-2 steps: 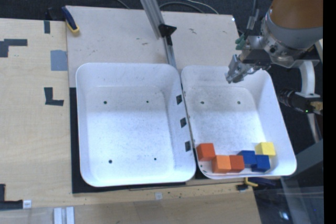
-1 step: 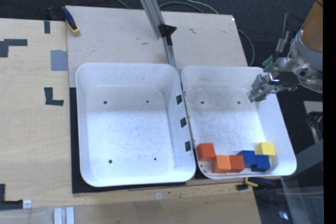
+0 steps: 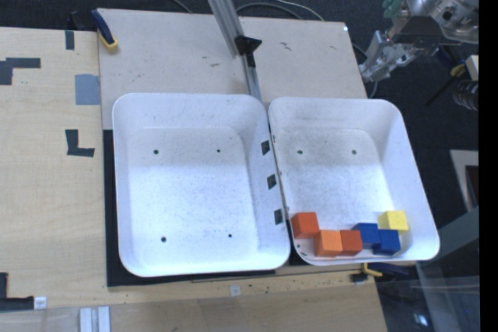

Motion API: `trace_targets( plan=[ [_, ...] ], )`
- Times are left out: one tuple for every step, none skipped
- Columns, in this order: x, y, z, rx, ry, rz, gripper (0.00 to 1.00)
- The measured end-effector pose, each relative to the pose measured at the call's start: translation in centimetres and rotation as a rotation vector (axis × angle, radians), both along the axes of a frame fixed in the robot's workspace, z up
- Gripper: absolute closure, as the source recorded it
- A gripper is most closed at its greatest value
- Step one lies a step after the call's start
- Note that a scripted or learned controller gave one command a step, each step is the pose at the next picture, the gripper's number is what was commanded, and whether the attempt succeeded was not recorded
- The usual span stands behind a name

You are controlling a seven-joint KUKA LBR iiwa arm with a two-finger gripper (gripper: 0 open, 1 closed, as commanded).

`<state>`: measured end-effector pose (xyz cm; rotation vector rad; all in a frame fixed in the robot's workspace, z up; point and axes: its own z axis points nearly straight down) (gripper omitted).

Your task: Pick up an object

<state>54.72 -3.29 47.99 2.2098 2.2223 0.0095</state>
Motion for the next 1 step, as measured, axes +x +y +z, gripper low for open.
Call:
trace_targets(
  plan=[
    [-1.20,2.08,-13.11,0.001,0.019,-0.004,1.00]
  ],
)
